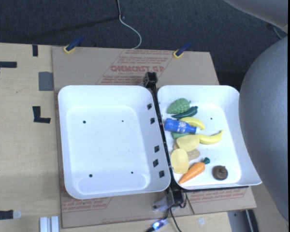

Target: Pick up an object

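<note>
The right bin (229, 105) holds several toy foods along its left side. A green bumpy fruit (179, 105) lies at the top with a dark green pod (186, 113) under it. Below come a blue bottle (179, 126), a yellow banana (211, 138), a pale yellow fruit (187, 142) and a yellow lemon-like piece (179, 160). An orange carrot (192, 172) and a brown round piece (220, 172) lie near the front edge. The grey arm (270, 110) covers the right side of the view, blurred and close to the camera.
The left bin (106, 139) sits beside the right one on a cardboard sheet (135, 66). Black clips (151, 78) join the bins at their shared wall. A cable (128, 28) hangs at the back.
</note>
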`<act>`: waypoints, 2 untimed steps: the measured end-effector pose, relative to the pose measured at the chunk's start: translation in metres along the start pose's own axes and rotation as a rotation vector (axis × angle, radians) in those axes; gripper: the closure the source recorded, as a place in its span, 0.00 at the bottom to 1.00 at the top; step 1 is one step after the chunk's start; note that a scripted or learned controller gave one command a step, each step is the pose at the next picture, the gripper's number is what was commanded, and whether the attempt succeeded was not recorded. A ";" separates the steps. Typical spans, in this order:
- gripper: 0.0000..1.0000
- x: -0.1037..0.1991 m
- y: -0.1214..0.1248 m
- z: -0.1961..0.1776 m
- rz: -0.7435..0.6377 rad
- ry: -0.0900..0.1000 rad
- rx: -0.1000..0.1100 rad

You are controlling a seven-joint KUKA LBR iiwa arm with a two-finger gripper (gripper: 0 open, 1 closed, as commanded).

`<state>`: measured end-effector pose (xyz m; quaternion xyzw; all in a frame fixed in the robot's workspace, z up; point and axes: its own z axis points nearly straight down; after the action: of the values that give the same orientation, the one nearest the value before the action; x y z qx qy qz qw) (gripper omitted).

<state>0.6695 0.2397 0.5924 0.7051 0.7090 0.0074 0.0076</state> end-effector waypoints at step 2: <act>1.00 -0.006 -0.020 0.141 0.002 0.004 0.011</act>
<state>0.6522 0.2339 0.4512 0.7059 0.7083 0.0048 0.0021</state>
